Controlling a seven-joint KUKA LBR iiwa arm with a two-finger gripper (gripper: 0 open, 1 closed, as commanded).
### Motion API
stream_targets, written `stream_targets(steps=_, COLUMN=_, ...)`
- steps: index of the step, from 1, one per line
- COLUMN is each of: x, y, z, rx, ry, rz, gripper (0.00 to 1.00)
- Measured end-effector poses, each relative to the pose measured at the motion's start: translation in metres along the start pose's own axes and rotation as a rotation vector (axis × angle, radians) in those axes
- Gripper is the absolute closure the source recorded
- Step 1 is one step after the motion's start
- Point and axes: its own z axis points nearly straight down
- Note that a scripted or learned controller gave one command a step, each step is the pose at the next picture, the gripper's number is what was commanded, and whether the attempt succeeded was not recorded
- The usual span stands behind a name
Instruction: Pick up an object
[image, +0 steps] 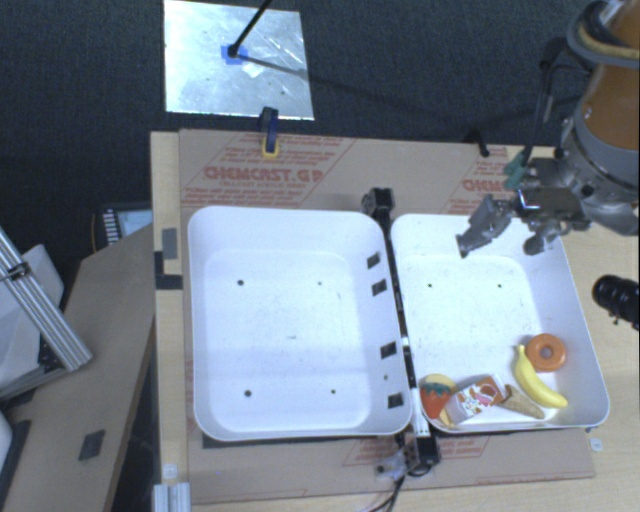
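Item: pincer (510, 228), fingers spread, nothing between them, above right bin's (575, 300) far rim; banana (536, 378), orange ring (545, 351), packet (474, 399) at its near edge; pick not yet begun.

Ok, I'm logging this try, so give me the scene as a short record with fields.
gripper: above the right bin's far edge, nothing between its fingers
right bin: banana, orange ring, packet, round orange-red item, all at the near edge
left bin: no objects seen
pick: not yet done
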Motion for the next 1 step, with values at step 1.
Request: stream_targets(steps=1, x=0.0470, y=0.0012, z=0.2764, rx=0.010, ry=0.000, rz=0.002, gripper=0.00)
